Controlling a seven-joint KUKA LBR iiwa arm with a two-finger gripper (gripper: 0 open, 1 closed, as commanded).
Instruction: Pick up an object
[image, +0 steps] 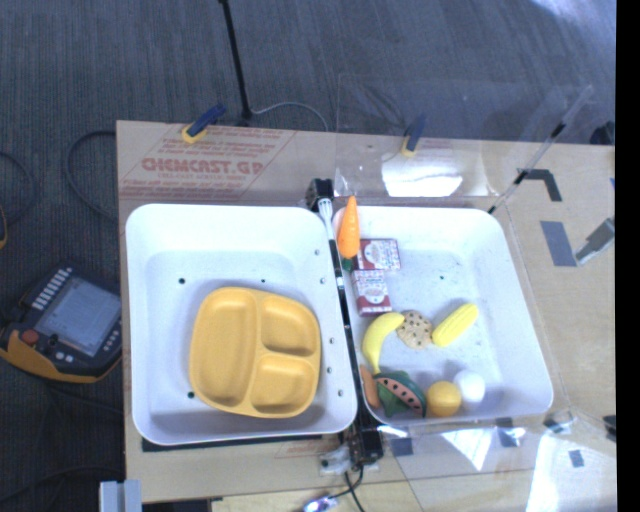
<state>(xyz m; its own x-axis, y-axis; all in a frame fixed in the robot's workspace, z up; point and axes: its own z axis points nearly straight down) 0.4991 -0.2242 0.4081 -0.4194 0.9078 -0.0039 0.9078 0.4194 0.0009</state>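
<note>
Bench w/ two white bins (140, 300): left holding yellow tray (255, 350), right holding toys. Noting corn (453, 324) mid-bin, long axis slanting up-right, clear of cookie (414, 329) and banana (380, 336). Gripper state: cannot tell. Judging approach from right as easiest.

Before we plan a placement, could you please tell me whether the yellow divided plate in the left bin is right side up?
Right side up: the yellow divided plate shows its three recessed compartments facing upward.
</note>
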